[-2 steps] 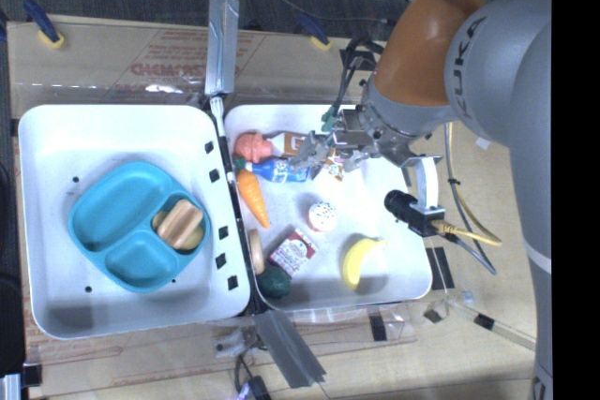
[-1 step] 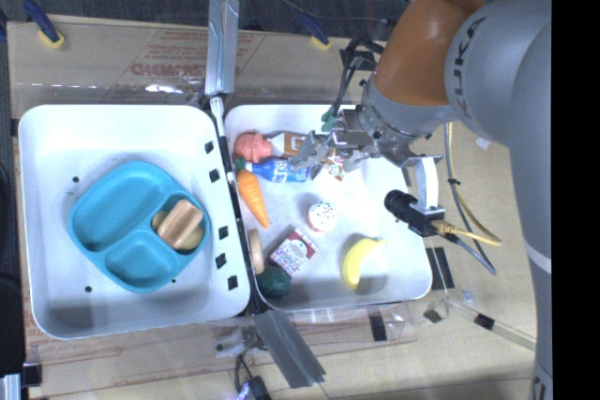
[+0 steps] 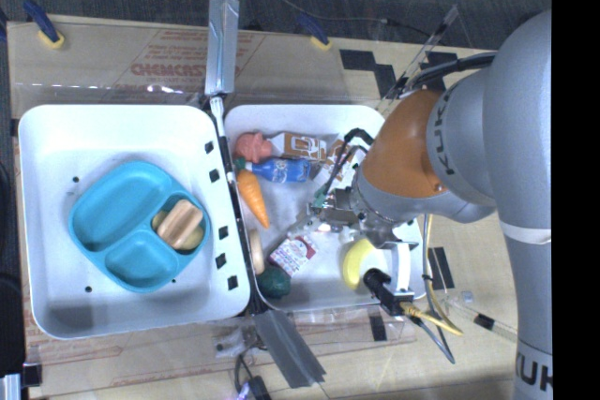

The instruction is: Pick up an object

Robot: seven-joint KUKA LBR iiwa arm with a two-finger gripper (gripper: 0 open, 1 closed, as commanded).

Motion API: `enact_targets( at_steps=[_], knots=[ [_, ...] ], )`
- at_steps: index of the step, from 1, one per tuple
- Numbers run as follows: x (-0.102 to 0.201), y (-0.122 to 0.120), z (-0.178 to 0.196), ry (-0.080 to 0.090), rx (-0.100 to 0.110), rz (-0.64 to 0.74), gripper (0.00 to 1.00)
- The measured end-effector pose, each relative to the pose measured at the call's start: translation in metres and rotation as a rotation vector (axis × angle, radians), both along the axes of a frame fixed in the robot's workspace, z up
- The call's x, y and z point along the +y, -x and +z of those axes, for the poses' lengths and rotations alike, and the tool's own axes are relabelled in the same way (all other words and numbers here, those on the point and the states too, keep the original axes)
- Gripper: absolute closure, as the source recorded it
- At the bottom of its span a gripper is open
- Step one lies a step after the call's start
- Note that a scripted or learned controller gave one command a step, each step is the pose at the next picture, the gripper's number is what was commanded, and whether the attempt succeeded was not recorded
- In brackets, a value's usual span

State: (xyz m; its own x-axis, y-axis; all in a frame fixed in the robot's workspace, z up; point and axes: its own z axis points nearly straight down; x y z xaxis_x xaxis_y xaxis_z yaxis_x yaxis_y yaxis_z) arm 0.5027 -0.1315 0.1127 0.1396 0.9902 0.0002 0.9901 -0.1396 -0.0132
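Two white bins. Left bin: one blue divided plate, one bread roll in its right compartment. Right bin: one carrot, one blue bottle, one pink toy, one brown packet, one red-white sachet, one dark green ball, one yellow lemon.

My wrist covers the bin's right half. My claw sits mid-bin; can't tell its state. Carrot lies near the divider, long axis near-vertical in view, tip pointing down-right.

Bulky grey arm with orange wrist band, dark "KUKA" lettering, thin black cables.
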Motion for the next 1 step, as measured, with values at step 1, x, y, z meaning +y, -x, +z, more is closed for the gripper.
enact_targets(
  at_steps=[1],
  knots=[
    [-0.0108,-0.0513,-0.0216,0.000,-0.012,0.198,0.00]
  ],
)
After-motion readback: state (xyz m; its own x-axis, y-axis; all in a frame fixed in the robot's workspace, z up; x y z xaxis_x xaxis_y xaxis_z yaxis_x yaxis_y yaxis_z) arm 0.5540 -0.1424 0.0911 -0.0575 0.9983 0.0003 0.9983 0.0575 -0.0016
